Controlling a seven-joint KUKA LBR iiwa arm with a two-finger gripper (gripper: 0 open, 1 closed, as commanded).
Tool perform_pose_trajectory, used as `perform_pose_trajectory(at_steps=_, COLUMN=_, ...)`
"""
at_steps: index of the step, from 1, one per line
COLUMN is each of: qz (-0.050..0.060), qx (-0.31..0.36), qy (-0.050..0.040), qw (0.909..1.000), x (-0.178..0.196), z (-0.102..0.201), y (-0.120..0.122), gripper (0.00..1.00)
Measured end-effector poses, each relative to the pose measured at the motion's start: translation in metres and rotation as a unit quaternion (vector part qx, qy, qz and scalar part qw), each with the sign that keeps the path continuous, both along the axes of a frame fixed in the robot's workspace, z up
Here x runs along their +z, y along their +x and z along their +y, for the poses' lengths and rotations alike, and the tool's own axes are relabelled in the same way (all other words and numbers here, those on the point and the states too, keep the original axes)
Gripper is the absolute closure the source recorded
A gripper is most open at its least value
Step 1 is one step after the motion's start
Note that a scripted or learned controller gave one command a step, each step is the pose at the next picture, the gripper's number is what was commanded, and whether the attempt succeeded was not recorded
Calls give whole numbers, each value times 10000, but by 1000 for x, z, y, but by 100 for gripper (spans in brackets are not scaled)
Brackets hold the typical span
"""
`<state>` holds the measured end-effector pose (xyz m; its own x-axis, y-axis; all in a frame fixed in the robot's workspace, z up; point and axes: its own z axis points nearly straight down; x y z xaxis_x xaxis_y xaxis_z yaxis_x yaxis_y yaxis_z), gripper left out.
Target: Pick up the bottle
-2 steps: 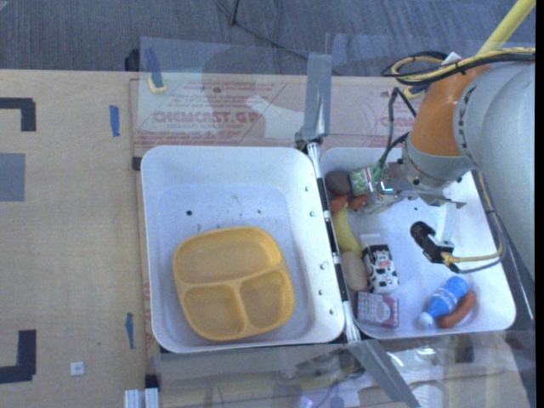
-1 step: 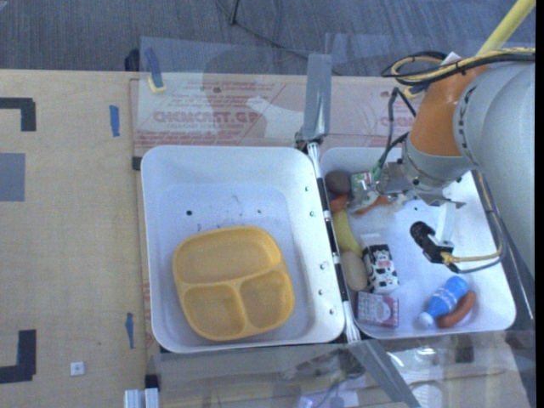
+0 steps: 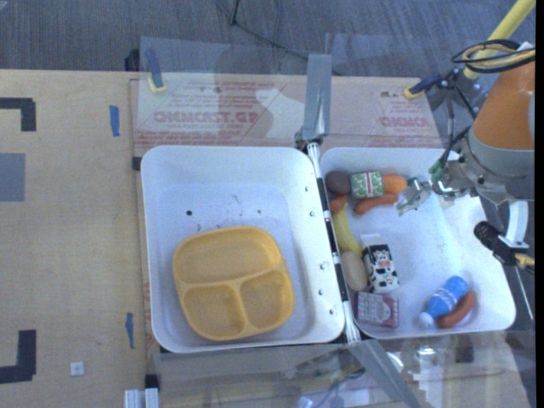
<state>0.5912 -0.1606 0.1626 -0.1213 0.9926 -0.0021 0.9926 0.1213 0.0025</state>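
- Bench [image 3: 68,228]: tan surface bearing two shallow white bins side by side.
- Left bin [image 3: 170,177]: holds one thing, the yellow tray.
- Right bin [image 3: 489,313]: holds the bottle and the small clutter; the arm works over its upper right part.
- Arm [image 3: 510,117]: grey with an orange band, entering from the right edge, its wrist above the right bin's far corner.
- Tray [image 3: 233,283]: yellow, three compartments, lying flat in the left bin's near half; no part in the task.
- Gripper [image 3: 416,195]: hangs over the upper middle of the right bin, just right of the carrot. It is too small and blurred to say whether it is released or clenched; nothing shows between it.
- Bottle [image 3: 445,300]: blue with a white cap, lying on its side in the right bin's near right corner, touching a reddish sausage [image 3: 459,313]. Well apart from the gripper.
- Milk carton [image 3: 381,269]: black and white, mid-bin, between gripper and bottle but off to the left.
- Carrot [image 3: 382,192]: orange, beside a green packet [image 3: 366,184] at the bin's far side.
- Step in hand, as judged: the approach; no grasp made. The next move calls for travel toward the near right corner, a descent across the bottle's body, and clearance from the sausage and bin wall.
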Motion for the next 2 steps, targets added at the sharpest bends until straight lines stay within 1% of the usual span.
perform_pose_trajectory(at_steps=1, qz=13, qx=541, qy=7, qw=9985, x=-3, z=53, y=6, gripper=0)
perform_pose_trajectory(at_steps=2, qz=14, qx=-291, qy=9, qw=9996, x=24, z=-22, y=-48, gripper=0)
